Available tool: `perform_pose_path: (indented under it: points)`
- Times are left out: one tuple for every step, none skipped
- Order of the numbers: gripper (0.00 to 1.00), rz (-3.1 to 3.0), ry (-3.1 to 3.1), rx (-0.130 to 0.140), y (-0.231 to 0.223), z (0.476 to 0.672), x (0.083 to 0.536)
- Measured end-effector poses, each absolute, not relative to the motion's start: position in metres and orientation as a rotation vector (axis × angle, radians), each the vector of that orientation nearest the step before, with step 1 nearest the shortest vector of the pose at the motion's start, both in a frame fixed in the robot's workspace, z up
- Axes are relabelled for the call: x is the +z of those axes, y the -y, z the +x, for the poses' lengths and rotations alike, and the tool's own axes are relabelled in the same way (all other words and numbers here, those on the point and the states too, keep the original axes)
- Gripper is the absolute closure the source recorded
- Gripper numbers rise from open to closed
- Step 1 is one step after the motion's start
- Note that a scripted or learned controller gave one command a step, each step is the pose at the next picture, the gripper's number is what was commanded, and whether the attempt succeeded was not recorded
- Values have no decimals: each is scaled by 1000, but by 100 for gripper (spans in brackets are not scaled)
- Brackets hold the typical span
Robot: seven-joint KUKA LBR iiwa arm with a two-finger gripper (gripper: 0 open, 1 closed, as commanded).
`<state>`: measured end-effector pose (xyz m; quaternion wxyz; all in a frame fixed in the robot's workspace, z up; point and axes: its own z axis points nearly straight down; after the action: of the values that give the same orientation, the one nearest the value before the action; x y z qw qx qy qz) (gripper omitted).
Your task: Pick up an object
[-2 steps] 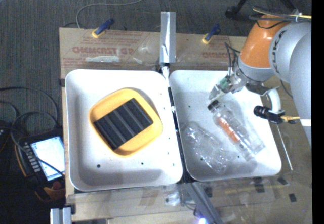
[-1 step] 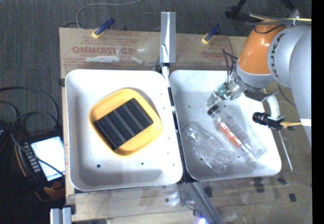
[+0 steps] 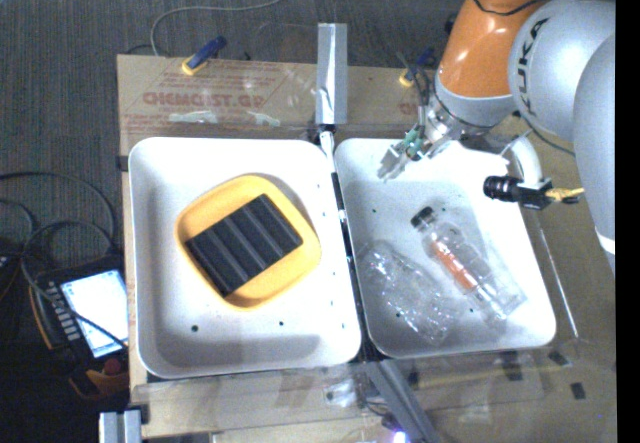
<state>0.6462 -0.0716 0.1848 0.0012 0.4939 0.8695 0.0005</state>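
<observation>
Two white bins sit side by side on the bench. The left bin [image 3: 160, 331] holds one item: a yellow tray [image 3: 250, 239] with a black ribbed insert, lying flat near the bin's middle and turned at a slant.

The right bin [image 3: 530, 331] holds two clear items. A clear plastic bottle [image 3: 465, 261] with a black cap and orange contents lies on its side, cap toward the far left, body running toward the near right corner. Just left of it, a crumpled clear plastic wrapper [image 3: 405, 289] lies on the bin floor, its edge touching or overlapping the bottle; the exact boundary is hard to read.

The arm [image 3: 530, 41] reaches in from the right, orange band over the far right corner of the right bin. The gripper [image 3: 392, 163] hangs over the far left part of that bin, pointing down and left. It is well apart from the bottle and wrapper. Nothing shows between its tips; how far they are spread cannot be told at this size.
</observation>
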Motion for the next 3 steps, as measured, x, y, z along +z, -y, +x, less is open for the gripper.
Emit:
perform_pose_path:
  points:
    - [0, 1551, -2730, 2, 72, 646, 185]
    - [0, 1623, -2688, -2, 138, 624, 149]
    - [0, 1624, -2688, -3, 185, 602, 101]
